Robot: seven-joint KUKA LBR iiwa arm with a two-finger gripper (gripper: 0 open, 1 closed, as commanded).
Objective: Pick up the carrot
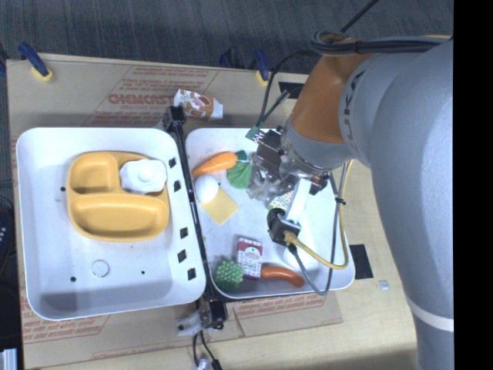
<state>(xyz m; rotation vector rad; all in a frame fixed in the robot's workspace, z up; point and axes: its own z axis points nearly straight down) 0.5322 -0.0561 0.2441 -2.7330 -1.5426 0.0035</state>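
Observation:
The carrot (216, 163) is orange with a green leafy top (240, 174). It lies slanted in the upper left part of the right bin (343, 272). My gripper (264, 182) hangs low over that bin just right of the leafy top, with the grey and orange arm (331, 106) above it. The metal gripper parts blur into the bin floor. Nothing can be seen lifted off the floor.
Below the carrot lie a white egg (206, 189) and a yellow cheese slice (221, 206). A red box (249, 257), a green bumpy piece (227, 274) and an orange-red stick (281, 274) sit at the bin's front. The left bin (46, 276) holds a yellow divided plate (115, 206).

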